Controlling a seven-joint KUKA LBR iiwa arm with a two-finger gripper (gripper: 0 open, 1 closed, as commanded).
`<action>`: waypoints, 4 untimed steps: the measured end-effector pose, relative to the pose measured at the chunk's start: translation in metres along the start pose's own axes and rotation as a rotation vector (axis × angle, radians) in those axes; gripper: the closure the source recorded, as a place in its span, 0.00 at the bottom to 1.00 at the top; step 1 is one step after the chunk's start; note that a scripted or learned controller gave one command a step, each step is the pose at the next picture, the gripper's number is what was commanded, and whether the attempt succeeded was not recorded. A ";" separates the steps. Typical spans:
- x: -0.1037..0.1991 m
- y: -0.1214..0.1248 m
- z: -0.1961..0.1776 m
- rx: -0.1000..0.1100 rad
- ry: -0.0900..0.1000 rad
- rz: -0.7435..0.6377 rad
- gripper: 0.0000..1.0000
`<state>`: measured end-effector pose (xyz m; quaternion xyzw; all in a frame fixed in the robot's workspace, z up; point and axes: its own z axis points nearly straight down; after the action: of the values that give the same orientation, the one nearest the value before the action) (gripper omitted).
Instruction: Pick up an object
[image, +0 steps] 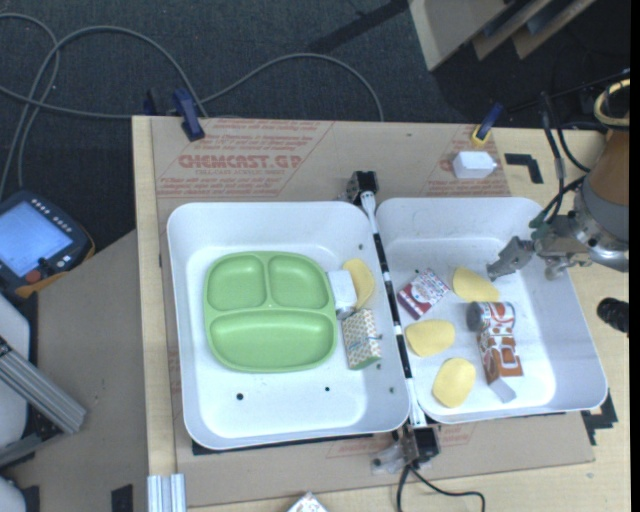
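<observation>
We see the gripper (508, 262) at the right bin's (570, 385) 1 o'clock; finger state unclear, can't tell.

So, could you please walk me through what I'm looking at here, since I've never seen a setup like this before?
This is a single picture from a camera fixed above a bench, looking down at a slant. The grey machine entering from the right is a robot arm; its gripper hangs over the upper right part of the right bin. Nothing shows between its fingers, so it holds nothing as far as I can tell.

Two shallow white bins sit side by side. The left bin holds a green divided plate, and beside it, near the bin's right wall, a yellow piece and a patterned packet. The right bin holds three yellow lumps, one of them here, a red and white packet and a red and white tube.

The job is simply to pick up one object.
</observation>
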<state>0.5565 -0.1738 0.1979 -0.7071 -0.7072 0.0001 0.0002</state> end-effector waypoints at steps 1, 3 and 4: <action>0.000 -0.004 0.065 0.002 0.001 0.000 0.00; 0.031 0.069 0.113 -0.002 0.000 -0.002 0.00; 0.051 0.052 0.113 0.001 -0.001 -0.001 0.00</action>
<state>0.6081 -0.1227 0.0848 -0.7068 -0.7074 0.0005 0.0002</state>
